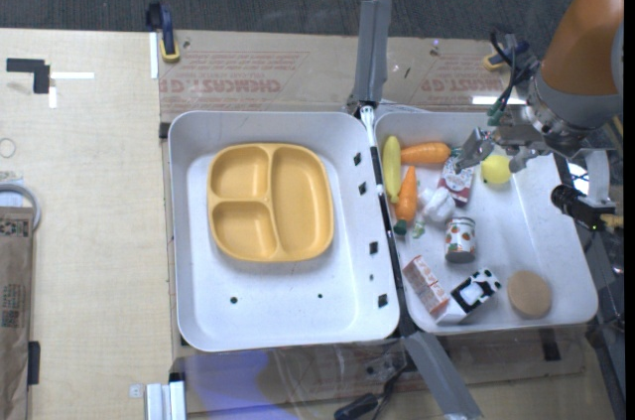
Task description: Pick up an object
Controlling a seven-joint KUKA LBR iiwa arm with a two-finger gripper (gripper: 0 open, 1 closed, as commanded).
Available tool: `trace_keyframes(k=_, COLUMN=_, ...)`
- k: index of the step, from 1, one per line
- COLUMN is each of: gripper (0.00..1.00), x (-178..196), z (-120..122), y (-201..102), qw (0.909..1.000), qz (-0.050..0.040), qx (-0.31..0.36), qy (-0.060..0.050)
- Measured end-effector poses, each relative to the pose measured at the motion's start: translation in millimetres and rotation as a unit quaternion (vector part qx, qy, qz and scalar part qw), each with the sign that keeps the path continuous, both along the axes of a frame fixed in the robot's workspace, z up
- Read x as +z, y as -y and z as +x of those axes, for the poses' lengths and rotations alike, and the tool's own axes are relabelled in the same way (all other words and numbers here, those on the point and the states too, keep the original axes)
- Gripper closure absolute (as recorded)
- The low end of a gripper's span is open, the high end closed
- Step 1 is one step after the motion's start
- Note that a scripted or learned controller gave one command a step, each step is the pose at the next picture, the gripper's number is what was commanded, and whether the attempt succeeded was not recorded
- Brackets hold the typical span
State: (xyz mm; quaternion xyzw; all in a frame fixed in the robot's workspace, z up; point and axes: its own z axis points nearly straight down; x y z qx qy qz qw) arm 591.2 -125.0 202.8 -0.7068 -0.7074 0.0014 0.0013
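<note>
Over right bin (556, 249) | gripper (483, 146) finger state unclear | red can (457, 180), lemon (495, 170) crowd it

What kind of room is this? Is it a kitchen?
Probably not a kitchen, more likely a robot test lab. A robot arm with a claw reaches over two white bins on a workbench. One bin holds toy food, such as a plastic carrot, and the other a yellow divided plate.
</note>
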Motion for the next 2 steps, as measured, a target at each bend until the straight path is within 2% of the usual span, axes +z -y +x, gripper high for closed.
trace_keyframes(k=1, gripper=0.00, x=-112, z=5, y=-2, qw=0.9981, qz=0.0001, qx=0.061, qy=0.001)
trace_keyframes(k=2, gripper=0.00, x=-111, z=32, y=14, qw=0.9973, qz=0.0001, qx=0.074, qy=0.002)
